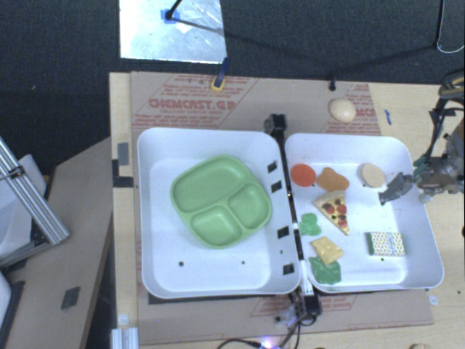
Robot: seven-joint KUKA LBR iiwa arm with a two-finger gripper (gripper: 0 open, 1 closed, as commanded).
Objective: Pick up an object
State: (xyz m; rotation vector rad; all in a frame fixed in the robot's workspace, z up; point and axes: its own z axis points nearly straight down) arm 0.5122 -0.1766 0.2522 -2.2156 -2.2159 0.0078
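Observation:
The right bin (418,227) holds several toy foods: a red tomato slice (303,174), an orange-brown piece (332,179), a pale round biscuit (373,174), a pizza slice (335,212), a yellow cheese wedge (327,250), two green leafy pieces (310,225) (325,271) and a small patterned box (385,243). My gripper (396,188) hangs over the bin's right side, just right of the biscuit and above the patterned box. Nothing shows between its fingers.
The left bin (156,195) bears a green divided plate (221,201). A black divider (285,195) runs between the bins. A pale egg-shaped object (342,110) lies on the cardboard behind the right bin. A shiny sheet (173,20) lies at the far back.

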